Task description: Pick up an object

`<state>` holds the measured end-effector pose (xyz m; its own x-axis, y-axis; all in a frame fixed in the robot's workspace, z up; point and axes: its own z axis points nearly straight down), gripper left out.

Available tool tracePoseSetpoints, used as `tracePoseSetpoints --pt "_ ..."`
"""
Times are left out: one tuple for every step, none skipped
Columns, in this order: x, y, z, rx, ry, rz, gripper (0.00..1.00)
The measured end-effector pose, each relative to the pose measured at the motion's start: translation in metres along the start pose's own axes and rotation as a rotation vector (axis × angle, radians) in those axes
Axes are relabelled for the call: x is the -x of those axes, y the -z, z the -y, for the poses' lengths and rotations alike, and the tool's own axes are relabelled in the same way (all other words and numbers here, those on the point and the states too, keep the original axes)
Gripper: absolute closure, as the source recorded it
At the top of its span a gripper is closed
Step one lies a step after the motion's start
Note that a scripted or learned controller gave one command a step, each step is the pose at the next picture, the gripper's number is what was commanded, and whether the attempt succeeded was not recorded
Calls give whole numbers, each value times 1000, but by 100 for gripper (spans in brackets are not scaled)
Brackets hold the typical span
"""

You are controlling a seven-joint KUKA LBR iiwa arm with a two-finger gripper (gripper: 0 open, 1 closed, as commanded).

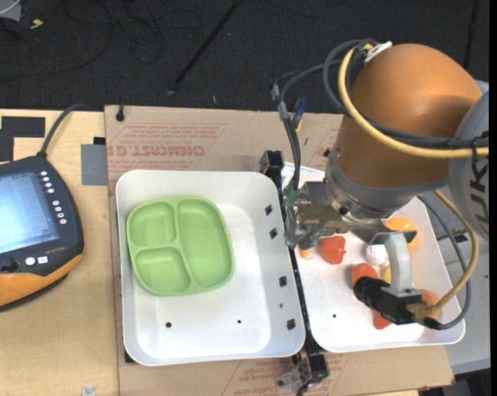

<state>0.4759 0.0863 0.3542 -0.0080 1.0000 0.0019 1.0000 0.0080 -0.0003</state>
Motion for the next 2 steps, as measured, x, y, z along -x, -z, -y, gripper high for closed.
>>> tracePoseSetpoints --pt "19 43 0 1 -8 2 100" --pt "16 49 0 -2 -7 3 100"
